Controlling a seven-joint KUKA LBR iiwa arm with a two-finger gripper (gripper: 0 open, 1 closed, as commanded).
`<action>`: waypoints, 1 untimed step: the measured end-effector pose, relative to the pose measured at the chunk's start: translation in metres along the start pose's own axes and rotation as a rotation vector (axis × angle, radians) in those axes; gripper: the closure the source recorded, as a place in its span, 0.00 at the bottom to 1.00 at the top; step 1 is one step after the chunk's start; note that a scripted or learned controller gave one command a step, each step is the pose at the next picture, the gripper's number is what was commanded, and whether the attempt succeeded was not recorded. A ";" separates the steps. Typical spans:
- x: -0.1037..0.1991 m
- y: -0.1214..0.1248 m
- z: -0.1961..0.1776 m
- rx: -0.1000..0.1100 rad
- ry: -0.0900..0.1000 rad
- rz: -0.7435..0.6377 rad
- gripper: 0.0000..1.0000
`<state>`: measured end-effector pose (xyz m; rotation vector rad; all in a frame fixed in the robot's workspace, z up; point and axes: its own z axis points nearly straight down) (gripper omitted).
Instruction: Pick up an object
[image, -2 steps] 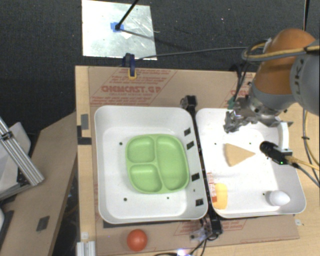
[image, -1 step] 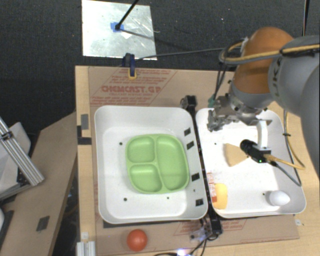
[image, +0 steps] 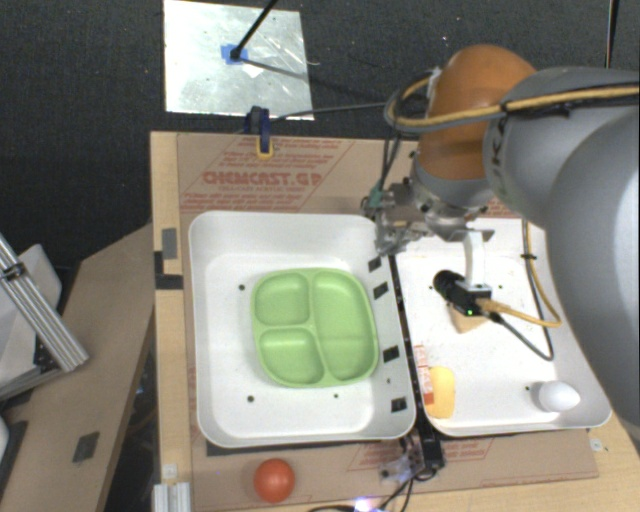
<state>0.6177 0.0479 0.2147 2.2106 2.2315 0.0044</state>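
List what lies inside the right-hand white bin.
A small yellow-orange object lies near its front-left corner and a white rounded object near its front-right corner. The grey arm covers the back and right of the right white bin, so anything there is hidden.

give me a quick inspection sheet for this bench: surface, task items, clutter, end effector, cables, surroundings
surface: left bin and right bin, both white, side by side on a cardboard sheet
job's things: green divided plate lying flat in the left bin; orange-yellow item and white round item in the right bin's near end
clutter: orange ball on the cardboard, outside the bins
end effector: over the far end of the divide between the bins
cables: bundle looping round the arm beside its orange band
surroundings: blue clamp at the cardboard's far edge; foil sheet on the dark backdrop; metal rail at left
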 end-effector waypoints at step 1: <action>0.056 0.016 -0.013 -0.002 0.002 -0.001 1.00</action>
